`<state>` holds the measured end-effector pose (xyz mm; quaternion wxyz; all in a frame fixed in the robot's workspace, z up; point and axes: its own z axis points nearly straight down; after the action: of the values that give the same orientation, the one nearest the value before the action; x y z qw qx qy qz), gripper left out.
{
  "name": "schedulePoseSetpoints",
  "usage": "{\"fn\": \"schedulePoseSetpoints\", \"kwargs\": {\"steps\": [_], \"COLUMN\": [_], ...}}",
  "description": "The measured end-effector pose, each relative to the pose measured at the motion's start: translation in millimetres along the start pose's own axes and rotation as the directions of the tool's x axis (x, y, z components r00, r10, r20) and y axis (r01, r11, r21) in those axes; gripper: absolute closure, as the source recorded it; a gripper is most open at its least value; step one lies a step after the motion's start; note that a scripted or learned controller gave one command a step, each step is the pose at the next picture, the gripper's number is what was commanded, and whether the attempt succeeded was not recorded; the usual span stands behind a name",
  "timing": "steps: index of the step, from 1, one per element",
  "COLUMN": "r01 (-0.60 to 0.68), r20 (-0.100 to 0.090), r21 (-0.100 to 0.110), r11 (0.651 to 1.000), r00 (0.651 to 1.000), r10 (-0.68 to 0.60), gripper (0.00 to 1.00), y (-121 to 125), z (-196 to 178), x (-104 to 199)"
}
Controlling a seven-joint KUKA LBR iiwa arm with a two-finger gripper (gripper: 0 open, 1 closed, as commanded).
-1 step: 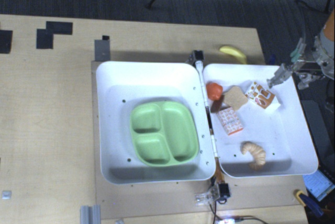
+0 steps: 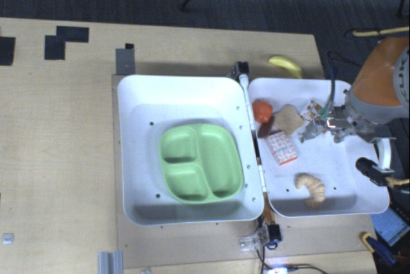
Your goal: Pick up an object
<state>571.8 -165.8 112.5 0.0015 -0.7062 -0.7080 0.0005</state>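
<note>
Down on the bench [image 2: 57, 138] we see two shallow white bins side by side. Our left bin [image 2: 138, 112] carries a green divided tray [image 2: 200, 161] with three compartments, lying near the middle of the bin floor. Our right bin [image 2: 359, 193] holds the loose things: a red rounded item [image 2: 262, 111] close to the dividing wall, a brown lump [image 2: 288, 118] just beside it, a small patterned carton [image 2: 281, 147] lying flat and tilted below those two, and a croissant-shaped piece [image 2: 311, 186] nearer the front wall, apart from the rest. A yellow banana [image 2: 285, 64] lies outside the bins, on the bench behind the right one.

We reach in from the right with the grey arm [image 2: 384, 84], its orange band showing above the wrist. Our gripper [image 2: 320, 125] sits low over the right bin, just beside the brown lump and above the carton's level, touching none of them that we can make out. Whether it is spread or pressed together we cannot tell, as the metal parts blur together
</note>
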Motion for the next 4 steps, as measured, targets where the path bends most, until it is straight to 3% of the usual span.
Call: {"fn": "schedulePoseSetpoints", "kwargs": {"steps": [1,2,3,4], "r01": [-0.01,0.003,0.005,0.0], "r20": [0.021,0.002,0.002,0.003], "r21": [-0.027,-0.009,-0.013,-0.007], "r11": [1.0,1.0,1.0,1.0], "r00": [1.0,1.0,1.0,1.0], "r10": [0.011,-0.003,-0.005,0.0], "gripper": [0.0,0.0,1.0,1.0], "y": [-36,32,34,87], "z": [22,27,15,27], "x": [62,74,74,10]}}
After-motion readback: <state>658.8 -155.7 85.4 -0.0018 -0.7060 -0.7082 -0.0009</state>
